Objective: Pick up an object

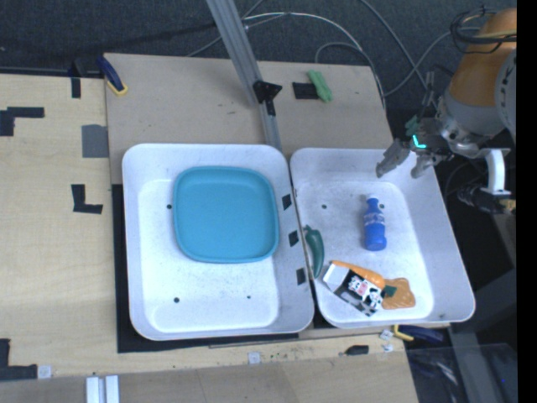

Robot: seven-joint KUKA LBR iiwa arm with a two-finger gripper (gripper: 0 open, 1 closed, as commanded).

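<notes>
My gripper (405,164) hangs over the far right corner of the right bin (436,217), its two grey fingers spread apart and nothing between them. A small blue bottle (373,223) lies in the middle of that bin, below and left of the gripper. At the bin's near edge sit an orange, white and black packet (357,285) and a tan orange object (400,294). A dark green tool (315,248) leans along the bin's left wall.
The left bin (151,250) holds a teal square plate (225,213). A slanted metal pole (243,53) rises behind the bins. Cables run across the dark floor at the back. A green piece (320,86) lies on the bench behind the right bin.
</notes>
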